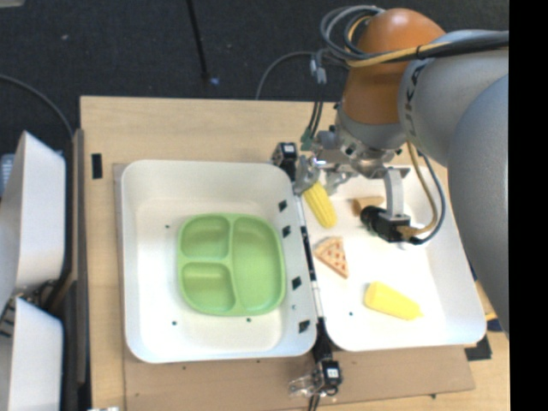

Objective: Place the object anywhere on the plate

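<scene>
Pincer (pixel 318 181) over ridged corn cob (pixel 321 205); smooth compartmented plate (pixel 231 264).

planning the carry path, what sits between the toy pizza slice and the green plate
In the camera view, between the orange triangular toy pizza slice and the green sectioned plastic plate lie bare white bin floor and the two bins' adjoining rims; no other object.

1. A green divided plate (pixel 231 264) lies in the left white bin (pixel 141 229), left of centre in the frame.
2. The right bin (pixel 445 315) holds a corn cob (pixel 321 205), a pizza slice (pixel 332 256), and a yellow block (pixel 392 301).
3. The gripper (pixel 318 178) hangs at the corn cob's upper end, under the orange-banded arm (pixel 390 58) at upper right.
</scene>
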Tool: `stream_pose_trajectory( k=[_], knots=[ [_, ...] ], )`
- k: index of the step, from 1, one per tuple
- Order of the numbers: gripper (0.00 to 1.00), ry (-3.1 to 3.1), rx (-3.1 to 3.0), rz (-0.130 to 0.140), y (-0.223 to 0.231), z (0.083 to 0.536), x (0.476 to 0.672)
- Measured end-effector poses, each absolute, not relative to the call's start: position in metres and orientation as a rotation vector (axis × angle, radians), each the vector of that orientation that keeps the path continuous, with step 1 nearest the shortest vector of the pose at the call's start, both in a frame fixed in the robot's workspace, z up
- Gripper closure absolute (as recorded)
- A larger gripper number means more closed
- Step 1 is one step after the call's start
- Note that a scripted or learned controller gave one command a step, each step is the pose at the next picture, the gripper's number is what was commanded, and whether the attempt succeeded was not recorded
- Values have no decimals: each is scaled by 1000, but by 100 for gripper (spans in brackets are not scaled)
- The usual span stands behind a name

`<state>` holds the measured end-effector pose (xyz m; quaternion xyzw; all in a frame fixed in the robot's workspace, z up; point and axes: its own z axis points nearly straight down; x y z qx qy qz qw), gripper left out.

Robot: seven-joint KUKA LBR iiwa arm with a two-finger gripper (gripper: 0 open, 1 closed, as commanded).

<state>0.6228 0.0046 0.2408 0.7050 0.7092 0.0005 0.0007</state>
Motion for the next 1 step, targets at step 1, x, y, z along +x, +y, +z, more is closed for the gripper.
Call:
stream_pose_trajectory(
  k=[1],
  knots=[
    [100,2228,2213,5,56,252,642]
  ],
)
